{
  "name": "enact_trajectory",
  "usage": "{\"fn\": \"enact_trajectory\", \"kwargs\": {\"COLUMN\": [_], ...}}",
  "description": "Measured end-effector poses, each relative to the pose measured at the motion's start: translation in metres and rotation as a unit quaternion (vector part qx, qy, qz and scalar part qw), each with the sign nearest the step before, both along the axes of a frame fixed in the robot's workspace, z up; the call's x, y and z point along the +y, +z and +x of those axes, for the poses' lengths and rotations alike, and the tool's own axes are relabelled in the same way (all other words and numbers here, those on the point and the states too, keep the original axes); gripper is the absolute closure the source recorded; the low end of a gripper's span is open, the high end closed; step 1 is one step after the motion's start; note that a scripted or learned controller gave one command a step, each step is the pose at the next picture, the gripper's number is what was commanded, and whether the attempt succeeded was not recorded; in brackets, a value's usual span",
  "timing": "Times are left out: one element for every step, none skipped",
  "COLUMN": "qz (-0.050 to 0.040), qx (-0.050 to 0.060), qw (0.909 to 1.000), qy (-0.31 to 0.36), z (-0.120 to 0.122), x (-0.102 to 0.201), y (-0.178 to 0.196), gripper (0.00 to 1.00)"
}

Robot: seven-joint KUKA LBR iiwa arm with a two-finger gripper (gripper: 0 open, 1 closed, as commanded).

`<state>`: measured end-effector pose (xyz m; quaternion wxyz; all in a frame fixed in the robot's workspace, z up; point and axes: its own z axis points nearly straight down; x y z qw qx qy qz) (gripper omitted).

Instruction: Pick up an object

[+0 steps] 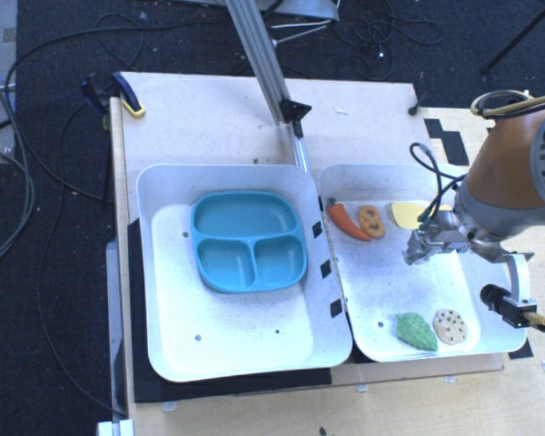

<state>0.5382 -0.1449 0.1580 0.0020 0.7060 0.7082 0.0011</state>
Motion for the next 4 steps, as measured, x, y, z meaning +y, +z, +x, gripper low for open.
{"fn": "enact_trajectory", "kwargs": {"qz": [-0.0004,-0.0005,0.0010,0.0010], "qx": [-0.001,0.000,0.002,0.003], "qw": [1.0000,1.0000,1.0000,1.0000], "qy": [0.000,0.000,0.002,0.002], "z": [0.008,0.009,0.006,-0.004], "x": [-0.006,-0.006,0.051,0.102], "y": [0.059,0.111,0.113,0.115], "gripper": [1.00,1.00,1.00,1.00]}}
